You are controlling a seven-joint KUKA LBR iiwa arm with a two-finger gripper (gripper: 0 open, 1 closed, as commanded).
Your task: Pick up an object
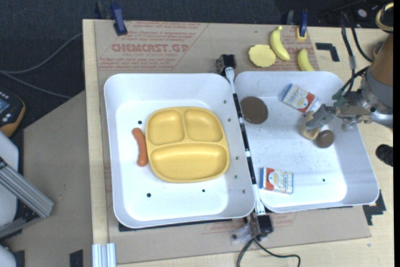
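In the right bin [350, 187], my gripper [310, 126] reaches in from the right and hangs low over the floor. A small brown round object [324, 138] lies right beside its tip, touching or nearly so. Just behind the gripper is a small white, blue and red carton [297, 97]. A dark brown disc [254, 109] rests near the bin's left wall. A second carton [276, 180] lies flat toward the front. The left bin [125, 197] bears a yellow divided plate [186, 143] with an orange sausage [141, 147] to its left.
Behind the right bin, on the bench board, lie two bananas [280, 44] [304, 59] and a yellow lumpy piece [262, 55]. A ridge with clamps [240, 128] divides the two bins. Cables run along the far right.
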